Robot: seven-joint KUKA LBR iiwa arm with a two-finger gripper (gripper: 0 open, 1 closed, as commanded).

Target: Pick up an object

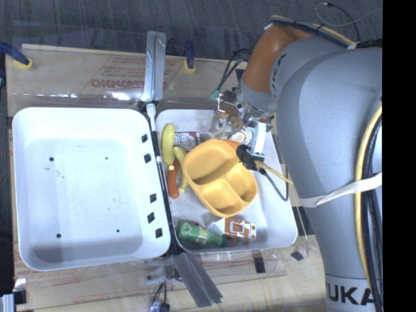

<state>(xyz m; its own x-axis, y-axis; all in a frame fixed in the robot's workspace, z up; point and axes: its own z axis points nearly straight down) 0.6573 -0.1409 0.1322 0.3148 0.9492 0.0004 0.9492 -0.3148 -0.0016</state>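
Just below the tool point(233, 123), a yellow divided bowl point(219, 177)

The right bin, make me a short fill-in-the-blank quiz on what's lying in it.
1. The large divided dish in the right bin is ____ in colour.
2. The banana lies at that dish's ____ side in the camera view.
3. The green bottle lies along the bin's ____ edge.

Missing words: yellow; left; near

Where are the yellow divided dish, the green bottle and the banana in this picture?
yellow divided dish point(220, 177): camera view, on the ridge between its compartments.
green bottle point(198, 234): camera view, on the middle of its body, near the right bin's front wall.
banana point(168, 145): camera view, on its middle, by the right bin's left wall.
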